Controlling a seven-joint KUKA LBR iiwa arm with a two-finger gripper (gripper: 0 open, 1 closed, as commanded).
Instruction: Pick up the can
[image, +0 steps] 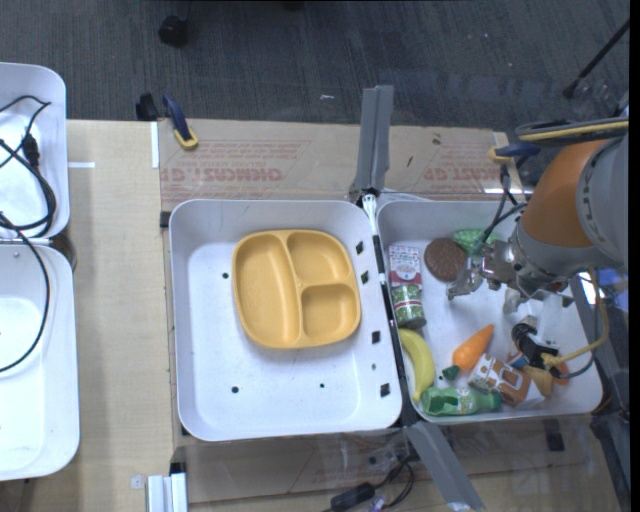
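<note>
Claw (478, 278) is hovering centre-right of frame, can't tell its state. Can (406, 286) is lying just left of it in the right bin (590, 395), not picked yet.

Yellow divided plate (296, 288); white bins (200, 400); can (406, 285), red-and-white label above green; orange carrot (472, 346); yellow banana (418, 361); green bottle (458, 402).

yellow divided plate (296, 288): smooth matt plastic
shallow white bins (200, 330): smooth, slightly glossy plastic
brown bench sheet (260, 160): matt printed cardboard
cylindrical can with red-and-green label (407, 285): glossy paper wrap
</note>
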